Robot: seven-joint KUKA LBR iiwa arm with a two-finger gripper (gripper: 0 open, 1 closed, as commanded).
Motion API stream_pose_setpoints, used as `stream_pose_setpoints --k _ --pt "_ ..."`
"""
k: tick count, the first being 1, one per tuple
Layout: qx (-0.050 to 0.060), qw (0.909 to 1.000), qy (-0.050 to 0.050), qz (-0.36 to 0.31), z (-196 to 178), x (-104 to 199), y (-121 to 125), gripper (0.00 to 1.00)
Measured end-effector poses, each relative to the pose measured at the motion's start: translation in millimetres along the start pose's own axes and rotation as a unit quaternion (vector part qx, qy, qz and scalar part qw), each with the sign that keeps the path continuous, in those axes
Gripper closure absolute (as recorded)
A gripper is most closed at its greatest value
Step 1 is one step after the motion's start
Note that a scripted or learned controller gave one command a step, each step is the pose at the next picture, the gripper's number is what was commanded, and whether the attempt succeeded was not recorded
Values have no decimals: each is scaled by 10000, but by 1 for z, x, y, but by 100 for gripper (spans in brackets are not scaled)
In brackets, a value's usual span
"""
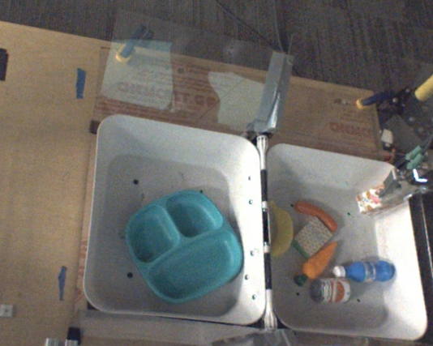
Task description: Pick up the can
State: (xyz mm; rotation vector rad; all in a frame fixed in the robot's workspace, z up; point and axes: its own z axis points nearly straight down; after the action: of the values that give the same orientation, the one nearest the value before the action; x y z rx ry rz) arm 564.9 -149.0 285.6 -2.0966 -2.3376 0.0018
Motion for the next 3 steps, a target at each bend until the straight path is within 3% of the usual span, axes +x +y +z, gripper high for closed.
stream_pose_setpoints --k 1,2,3 --pt "1 9898 5 -1423 46 57 -55 100" --pt "-25 9962 -13 -867 18 26 31 100" --pt "-23 9962 -13 -867 18 25 31 0"
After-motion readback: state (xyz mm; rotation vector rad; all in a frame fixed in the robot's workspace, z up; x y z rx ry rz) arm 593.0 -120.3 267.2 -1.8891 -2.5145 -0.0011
